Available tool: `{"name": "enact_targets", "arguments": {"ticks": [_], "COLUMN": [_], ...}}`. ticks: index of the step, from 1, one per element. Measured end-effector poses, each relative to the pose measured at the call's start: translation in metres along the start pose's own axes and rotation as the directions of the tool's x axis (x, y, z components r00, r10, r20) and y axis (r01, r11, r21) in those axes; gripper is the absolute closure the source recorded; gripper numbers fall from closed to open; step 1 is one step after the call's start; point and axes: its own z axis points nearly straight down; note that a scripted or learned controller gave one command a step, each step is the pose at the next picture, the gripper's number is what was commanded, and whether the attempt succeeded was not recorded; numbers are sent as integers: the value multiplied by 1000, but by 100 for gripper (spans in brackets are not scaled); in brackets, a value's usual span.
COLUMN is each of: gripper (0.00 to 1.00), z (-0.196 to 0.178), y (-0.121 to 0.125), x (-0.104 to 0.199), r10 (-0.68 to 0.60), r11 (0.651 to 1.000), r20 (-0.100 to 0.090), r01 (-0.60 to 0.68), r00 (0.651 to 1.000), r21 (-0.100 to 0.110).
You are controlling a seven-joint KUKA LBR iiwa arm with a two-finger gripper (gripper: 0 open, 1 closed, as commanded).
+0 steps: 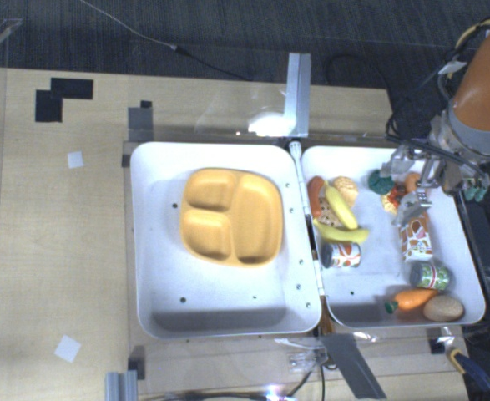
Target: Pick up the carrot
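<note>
Carrot (412, 300) in right bin (470, 249) near corner, leafy end shadowed; gripper (415, 192) opening indiscernible above clutter.

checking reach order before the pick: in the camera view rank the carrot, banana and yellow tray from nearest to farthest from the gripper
Measured from the gripper, at the right bin's far right end:
1. Banana, to its left, in the same bin's left half.
2. Carrot, at the right bin's near edge, only a little farther than the banana.
3. Yellow tray, in the left bin, plainly farthest.
</note>
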Motion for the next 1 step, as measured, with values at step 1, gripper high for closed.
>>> {"name": "enact_targets", "arguments": {"ticks": [1], "gripper": [0], "z": [77], "y": [-29], "x": [48], "r10": [58], "r11": [998], "r20": [-5], "r01": [-58], "r00": [998], "r21": [0]}}
